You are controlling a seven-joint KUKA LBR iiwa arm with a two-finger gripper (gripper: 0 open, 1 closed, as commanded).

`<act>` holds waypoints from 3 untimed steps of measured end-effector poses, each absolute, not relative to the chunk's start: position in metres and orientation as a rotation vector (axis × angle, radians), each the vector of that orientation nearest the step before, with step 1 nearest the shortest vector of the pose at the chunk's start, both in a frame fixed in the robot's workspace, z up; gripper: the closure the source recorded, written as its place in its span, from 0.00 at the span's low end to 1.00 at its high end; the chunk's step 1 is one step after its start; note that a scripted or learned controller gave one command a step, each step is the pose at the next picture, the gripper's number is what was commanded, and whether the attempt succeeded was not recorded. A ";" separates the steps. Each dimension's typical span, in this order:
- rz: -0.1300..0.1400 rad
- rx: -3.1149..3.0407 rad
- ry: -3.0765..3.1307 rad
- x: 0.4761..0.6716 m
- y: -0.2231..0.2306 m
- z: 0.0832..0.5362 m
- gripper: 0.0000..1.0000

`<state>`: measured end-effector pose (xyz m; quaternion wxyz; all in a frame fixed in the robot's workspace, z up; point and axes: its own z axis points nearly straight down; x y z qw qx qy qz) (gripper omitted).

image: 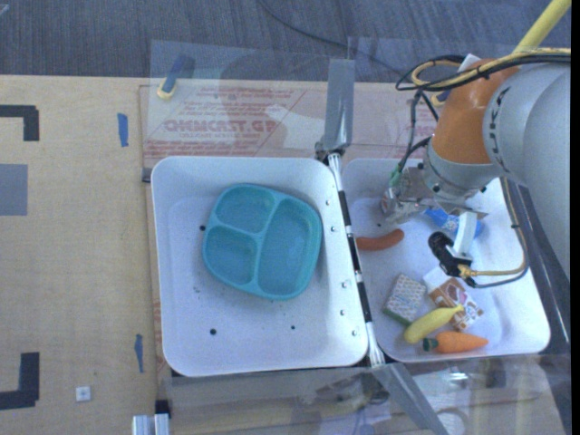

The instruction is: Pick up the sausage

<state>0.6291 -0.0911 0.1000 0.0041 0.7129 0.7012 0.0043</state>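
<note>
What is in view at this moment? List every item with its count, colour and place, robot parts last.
bins: two, white, side by side on the bench.
divided plate: one, teal, three compartments, in the left bin.
sausage: one, orange-red, right bin, near its left wall.
cracker: one, tan square, right bin, lower middle.
banana: one, yellow, right bin, near the front wall.
carrot: one, orange, beside the banana.
small packet: one, brown and white, just above the banana.
blue object: one, partly hidden under the wrist.
arm: one, grey with orange band, reaching in from the right.
pincer: one, above the sausage's end of the right bin.
</note>
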 end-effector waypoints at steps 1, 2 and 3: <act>0.014 2.234 2.197 0.629 -0.091 0.100 0.00; 0.009 2.233 2.204 0.588 -0.095 0.088 0.00; 0.016 2.236 2.195 0.589 -0.097 0.100 1.00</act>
